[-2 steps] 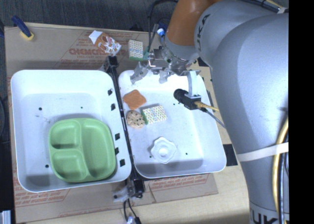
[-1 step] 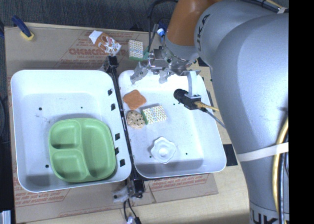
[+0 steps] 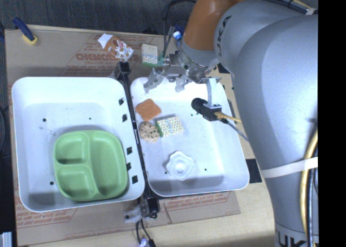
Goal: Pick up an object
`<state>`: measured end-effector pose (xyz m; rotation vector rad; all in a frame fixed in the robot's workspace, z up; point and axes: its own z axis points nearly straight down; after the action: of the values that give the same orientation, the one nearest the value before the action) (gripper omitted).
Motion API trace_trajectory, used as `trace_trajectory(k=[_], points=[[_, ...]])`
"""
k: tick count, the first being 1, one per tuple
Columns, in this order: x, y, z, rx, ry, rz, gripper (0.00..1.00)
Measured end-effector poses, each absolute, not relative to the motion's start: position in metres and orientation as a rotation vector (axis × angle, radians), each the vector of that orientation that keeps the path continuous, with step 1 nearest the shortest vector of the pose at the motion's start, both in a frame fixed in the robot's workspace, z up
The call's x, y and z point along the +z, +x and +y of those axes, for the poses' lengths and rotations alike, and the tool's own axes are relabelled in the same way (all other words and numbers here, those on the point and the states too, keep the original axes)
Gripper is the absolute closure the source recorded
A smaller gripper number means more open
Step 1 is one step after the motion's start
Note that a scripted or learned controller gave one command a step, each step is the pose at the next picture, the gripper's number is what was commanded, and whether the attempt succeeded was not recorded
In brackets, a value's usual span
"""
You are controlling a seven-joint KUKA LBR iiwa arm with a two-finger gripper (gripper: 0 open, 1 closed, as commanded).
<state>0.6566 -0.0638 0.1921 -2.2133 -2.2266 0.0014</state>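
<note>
I am watching the gripper [image 3: 167, 81] hovering at the 12 o'clock edge of the right bin [image 3: 230, 175], its jaws standing apart with nothing between them. The nearest candidate, an orange piece [image 3: 147, 109], is lying just toward 7 o'clock of it, with a speckled round [image 3: 148, 131] and a patterned block [image 3: 170, 126] crowding beside. I am worrying that a descent here is risking the bin wall, or nudging neighbours and closing on air.

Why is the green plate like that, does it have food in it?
Empty. The green plate lies flat in the left bin, and all three of its compartments show only bare green.
</note>
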Motion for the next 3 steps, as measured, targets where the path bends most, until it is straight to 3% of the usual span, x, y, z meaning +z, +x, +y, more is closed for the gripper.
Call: trace_trajectory(k=[3], points=[[0.1921,0.6566,-0.0638,0.001,-2.213,-2.227,0.0]])
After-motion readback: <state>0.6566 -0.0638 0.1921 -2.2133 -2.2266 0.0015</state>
